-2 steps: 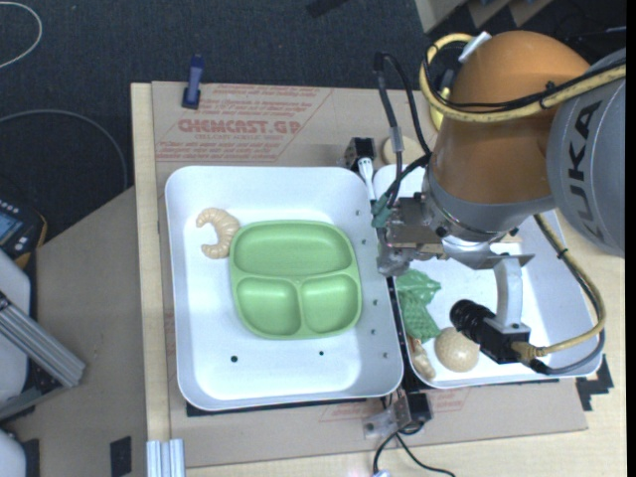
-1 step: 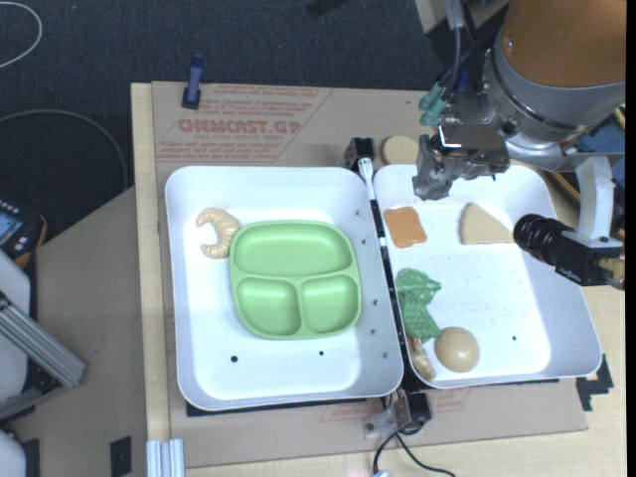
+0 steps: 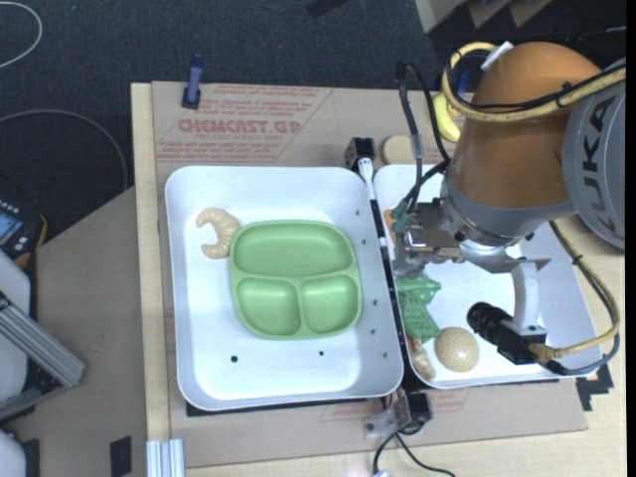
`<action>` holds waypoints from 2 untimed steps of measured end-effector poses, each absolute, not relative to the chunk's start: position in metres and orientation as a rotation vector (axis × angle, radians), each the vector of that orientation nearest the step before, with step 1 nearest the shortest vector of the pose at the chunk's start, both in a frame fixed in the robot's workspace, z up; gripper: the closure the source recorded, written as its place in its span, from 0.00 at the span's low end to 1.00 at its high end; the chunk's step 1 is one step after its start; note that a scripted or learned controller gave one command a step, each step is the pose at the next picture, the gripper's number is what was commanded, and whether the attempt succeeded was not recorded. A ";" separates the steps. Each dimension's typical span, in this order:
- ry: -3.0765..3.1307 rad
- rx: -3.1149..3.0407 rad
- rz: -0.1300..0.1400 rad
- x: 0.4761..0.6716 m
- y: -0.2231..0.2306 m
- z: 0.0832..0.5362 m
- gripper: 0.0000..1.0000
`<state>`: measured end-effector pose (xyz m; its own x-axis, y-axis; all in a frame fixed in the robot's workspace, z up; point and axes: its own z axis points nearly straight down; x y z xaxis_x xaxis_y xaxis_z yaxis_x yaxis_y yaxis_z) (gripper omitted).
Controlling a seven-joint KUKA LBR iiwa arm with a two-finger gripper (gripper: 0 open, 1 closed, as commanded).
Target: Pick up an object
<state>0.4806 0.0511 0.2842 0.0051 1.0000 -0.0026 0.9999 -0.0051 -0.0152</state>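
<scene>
Arm [image 3: 517,147] bent low over right bin [image 3: 566,296]; hand [image 3: 412,256] near green object [image 3: 417,301]; grip state unclear.

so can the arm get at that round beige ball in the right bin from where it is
Probably yes. The ball lies uncovered near the front of the right bin, with the arm already over that bin; a green leafy piece sits beside it.

Left bin [image 3: 189,296] has bare floor along the lower edge, but the green tray [image 3: 295,276] fills its centre. In the right bin [image 3: 566,296], the arm [image 3: 517,137] blocks the upper half.
</scene>
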 end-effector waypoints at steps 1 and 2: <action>-2.223 -2.215 0.004 0.479 0.101 0.280 1.00; -2.230 -2.227 -0.025 0.480 0.089 0.432 1.00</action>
<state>0.4805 0.0894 0.4321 -0.0013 1.0000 0.0041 0.9998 0.0013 0.0180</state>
